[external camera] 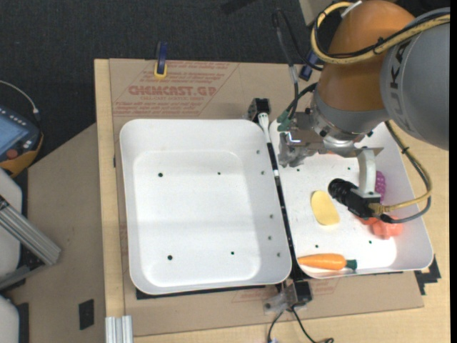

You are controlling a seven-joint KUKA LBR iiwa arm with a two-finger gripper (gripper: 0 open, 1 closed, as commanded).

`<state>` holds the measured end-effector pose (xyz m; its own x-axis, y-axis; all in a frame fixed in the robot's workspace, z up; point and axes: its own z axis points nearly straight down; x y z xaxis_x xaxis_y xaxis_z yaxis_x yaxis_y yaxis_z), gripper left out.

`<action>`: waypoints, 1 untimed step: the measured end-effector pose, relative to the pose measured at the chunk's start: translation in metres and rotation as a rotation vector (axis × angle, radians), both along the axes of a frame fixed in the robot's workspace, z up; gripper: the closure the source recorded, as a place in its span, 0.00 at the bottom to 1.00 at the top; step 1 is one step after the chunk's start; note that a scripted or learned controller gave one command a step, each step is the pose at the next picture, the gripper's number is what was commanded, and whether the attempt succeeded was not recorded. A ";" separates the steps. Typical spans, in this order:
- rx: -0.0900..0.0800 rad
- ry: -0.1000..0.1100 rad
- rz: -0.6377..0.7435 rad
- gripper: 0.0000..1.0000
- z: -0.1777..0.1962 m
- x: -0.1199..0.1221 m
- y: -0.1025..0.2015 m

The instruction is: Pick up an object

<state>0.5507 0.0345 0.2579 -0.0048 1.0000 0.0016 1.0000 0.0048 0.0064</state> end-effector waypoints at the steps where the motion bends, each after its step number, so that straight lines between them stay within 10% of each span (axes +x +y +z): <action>1: 0.001 -0.005 0.000 1.00 0.089 -0.013 0.023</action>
<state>0.5382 0.0572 0.3466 -0.0047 1.0000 0.0024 0.9999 0.0047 0.0117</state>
